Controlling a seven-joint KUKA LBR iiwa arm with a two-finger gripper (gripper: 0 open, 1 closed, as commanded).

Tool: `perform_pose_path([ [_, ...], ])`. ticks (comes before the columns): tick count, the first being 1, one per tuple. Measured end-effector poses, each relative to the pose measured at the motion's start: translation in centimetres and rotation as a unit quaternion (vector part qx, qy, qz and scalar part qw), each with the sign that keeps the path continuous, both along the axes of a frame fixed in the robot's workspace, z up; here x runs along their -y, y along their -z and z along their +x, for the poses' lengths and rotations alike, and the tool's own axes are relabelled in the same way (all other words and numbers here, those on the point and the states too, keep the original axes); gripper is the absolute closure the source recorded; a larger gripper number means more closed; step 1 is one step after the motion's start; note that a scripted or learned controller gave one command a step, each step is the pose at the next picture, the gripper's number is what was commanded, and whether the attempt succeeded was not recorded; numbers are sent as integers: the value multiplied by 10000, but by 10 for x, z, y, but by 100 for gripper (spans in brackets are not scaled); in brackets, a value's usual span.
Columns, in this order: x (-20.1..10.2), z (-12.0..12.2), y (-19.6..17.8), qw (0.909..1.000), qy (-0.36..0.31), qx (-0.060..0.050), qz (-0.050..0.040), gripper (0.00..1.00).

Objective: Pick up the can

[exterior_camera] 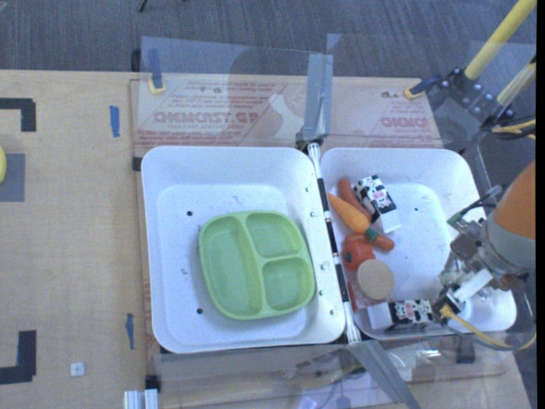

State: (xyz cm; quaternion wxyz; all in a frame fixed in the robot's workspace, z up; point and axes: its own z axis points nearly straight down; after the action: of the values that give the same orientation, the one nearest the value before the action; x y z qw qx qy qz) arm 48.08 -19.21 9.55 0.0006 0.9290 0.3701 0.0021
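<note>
The can (375,279) stands in the right bin (426,173) near its front left, showing a round tan top. It touches a red tomato-like piece (358,250) behind it. My gripper (461,273) hangs over the right bin's front right part, about a hand's width to the right of the can and apart from it. Nothing shows between the gripper and the can except bare bin floor.
Two orange carrots (351,211) and a black-and-white cow-patterned carton (375,196) lie behind the can. Another cow-patterned piece (410,312) lies at the front wall, close to the gripper. A green divided plate (256,263) sits in the left bin (170,186).
</note>
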Motion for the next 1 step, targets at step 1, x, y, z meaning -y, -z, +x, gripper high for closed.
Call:
perform_pose_path([
  [1,3,27,10,9991,-421,-17,-4,100],
])
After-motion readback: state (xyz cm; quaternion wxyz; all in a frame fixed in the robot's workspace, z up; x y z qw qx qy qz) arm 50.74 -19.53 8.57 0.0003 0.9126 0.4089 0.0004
